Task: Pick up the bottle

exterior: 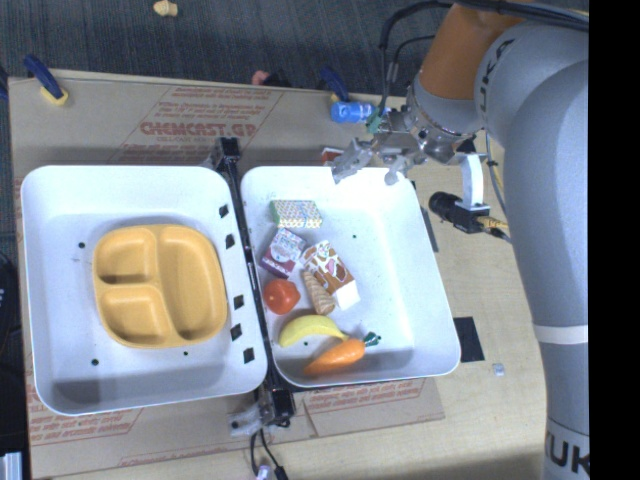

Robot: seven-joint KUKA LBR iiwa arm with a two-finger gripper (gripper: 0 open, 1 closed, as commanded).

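Resting on brown cardboard point(190, 118), two bins point(45, 268); gripper point(368, 164) state unclear.

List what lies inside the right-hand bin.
Right bin: a patterned box, small packets, ice-cream cone toy, tomato, banana, carrot. No bottle shape identifiable; anything beneath these is covered.

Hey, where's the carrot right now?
The carrot lies in the right bin, at its near edge in the camera view, just below the banana.
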